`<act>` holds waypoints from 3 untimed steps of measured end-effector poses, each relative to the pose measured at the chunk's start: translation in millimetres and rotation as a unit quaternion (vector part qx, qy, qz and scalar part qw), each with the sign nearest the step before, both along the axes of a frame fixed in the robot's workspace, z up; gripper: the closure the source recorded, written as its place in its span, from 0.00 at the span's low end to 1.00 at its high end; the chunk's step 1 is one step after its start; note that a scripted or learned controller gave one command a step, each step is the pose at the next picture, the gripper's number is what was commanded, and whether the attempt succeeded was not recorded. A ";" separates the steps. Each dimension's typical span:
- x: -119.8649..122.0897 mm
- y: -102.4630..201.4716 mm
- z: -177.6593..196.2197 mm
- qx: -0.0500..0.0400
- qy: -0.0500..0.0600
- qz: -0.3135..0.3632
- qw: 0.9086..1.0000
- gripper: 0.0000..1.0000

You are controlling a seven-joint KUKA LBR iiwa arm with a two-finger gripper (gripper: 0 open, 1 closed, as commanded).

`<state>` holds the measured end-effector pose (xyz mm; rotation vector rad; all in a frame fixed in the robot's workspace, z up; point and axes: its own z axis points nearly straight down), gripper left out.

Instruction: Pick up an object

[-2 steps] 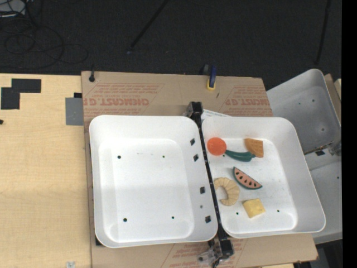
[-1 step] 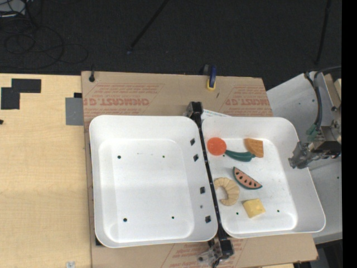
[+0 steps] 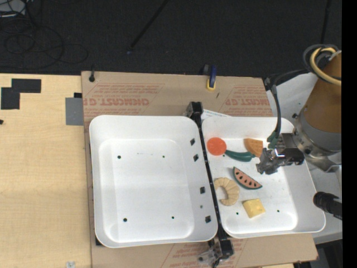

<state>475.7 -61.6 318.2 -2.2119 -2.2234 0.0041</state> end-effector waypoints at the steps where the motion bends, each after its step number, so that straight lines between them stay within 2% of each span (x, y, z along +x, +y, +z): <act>1: -0.2 47.9 -35.5 0.000 0.000 -0.001 1.000 1.00; 2: 17.1 116.7 83.0 0.000 -0.007 0.001 1.000 1.00; 3: 21.3 181.8 126.6 -0.001 -0.004 0.000 1.000 1.00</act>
